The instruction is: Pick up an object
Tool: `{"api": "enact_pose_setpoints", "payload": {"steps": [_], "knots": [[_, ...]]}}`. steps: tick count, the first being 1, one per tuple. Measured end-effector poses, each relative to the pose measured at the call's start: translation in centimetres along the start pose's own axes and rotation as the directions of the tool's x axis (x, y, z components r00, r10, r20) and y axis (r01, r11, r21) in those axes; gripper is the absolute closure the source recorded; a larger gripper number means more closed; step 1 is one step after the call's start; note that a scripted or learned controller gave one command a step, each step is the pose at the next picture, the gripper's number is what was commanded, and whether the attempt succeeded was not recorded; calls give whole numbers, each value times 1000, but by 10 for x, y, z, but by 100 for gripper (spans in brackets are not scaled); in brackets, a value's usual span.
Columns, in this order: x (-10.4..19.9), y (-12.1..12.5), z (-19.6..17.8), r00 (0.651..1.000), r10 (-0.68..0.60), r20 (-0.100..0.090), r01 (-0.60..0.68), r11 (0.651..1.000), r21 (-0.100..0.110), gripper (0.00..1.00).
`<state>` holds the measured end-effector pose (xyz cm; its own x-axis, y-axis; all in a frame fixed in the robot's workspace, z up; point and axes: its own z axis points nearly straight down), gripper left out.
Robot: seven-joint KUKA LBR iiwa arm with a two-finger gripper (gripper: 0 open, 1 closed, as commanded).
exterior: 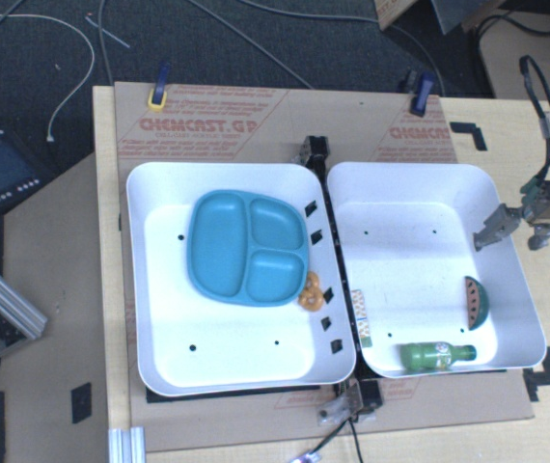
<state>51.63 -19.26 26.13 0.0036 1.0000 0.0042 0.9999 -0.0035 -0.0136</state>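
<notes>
A blue divided plate [248, 247] lies in the left bin [159, 287], with a small orange-brown piece [311, 295] at its lower right corner. In the right bin [400, 196], a green bottle [433, 356] lies on its side by the front wall. A watermelon slice [475, 302] rests by the right wall, and a thin striped strip [361, 318] lies along the left wall. My gripper [508, 238] hovers over the right bin's right rim, above the watermelon slice, open, with nothing between its fingers.
A black divider with clips [320, 239] runs between the two bins. The bins sit on a cardboard sheet [256, 114] held by blue clamps [160, 87]. Cables [63, 27] trail on the dark floor behind.
</notes>
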Motion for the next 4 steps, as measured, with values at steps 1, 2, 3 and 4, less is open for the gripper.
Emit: {"api": "enact_pose_setpoints", "payload": {"steps": [1,2,3,4], "knots": [[1,2,-7,1000,-4,3,4,1000,-13,0],[10,-1,44,1000,-4,1,4,1000,-9,0],[10,0,86,1000,-3,1,3,1000,-8,0],[10,1,150,1000,-3,0,3,1000,-6,0]]}}
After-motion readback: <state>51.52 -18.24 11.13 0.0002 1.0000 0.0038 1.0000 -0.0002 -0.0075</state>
